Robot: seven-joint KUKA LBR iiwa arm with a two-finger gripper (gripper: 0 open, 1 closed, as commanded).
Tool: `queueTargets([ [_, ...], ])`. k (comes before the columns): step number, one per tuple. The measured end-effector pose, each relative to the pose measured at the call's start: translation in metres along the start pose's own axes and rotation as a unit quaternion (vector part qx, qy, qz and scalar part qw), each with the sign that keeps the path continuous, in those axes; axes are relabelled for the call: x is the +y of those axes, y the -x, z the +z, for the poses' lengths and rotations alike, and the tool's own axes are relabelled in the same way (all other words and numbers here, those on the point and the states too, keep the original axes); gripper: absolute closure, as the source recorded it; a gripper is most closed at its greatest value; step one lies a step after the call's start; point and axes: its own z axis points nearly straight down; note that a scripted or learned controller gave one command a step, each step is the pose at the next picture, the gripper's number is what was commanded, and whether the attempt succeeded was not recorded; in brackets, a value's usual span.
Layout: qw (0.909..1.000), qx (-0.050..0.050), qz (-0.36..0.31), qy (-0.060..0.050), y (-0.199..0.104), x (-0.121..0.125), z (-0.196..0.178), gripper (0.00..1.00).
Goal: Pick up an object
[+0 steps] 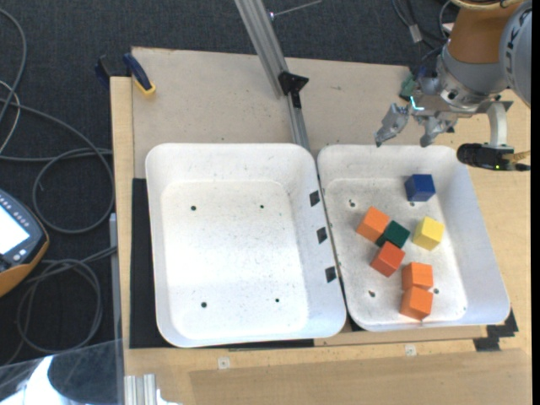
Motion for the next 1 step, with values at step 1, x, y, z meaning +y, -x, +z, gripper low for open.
queueTargets([
  [1, 1.0000, -0.001, -0.001, 0.003, 0.0004, 0.0008, -0.0039, 0.00],
])
